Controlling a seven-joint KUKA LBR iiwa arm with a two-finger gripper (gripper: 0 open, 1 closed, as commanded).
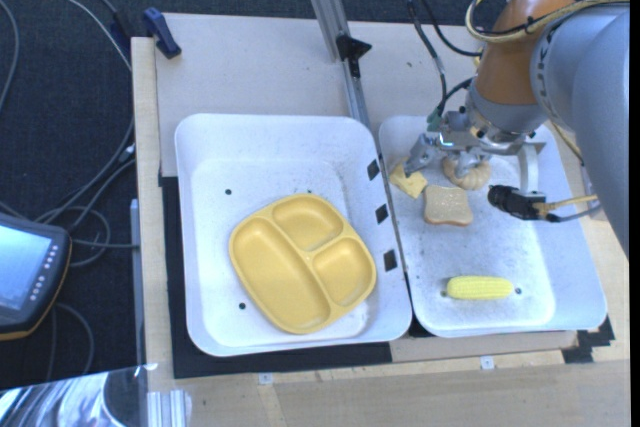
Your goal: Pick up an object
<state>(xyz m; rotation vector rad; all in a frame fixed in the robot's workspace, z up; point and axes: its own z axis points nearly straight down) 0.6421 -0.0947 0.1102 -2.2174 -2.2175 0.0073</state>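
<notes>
Nearest to the camera, a corn cob (479,289) lies alone in the right bin (575,300); the left bin (200,145) carries a yellow divided plate (303,261). Farther back lie a bread slice (447,206) and a yellow cheese piece (407,181). Behind them the pincer (466,155) hangs low over a pale round bun (468,174). Whether the pincer is wide or narrow cannot be told. For a good grasp, it should probably descend straight over the bun, away from the bread.
</notes>
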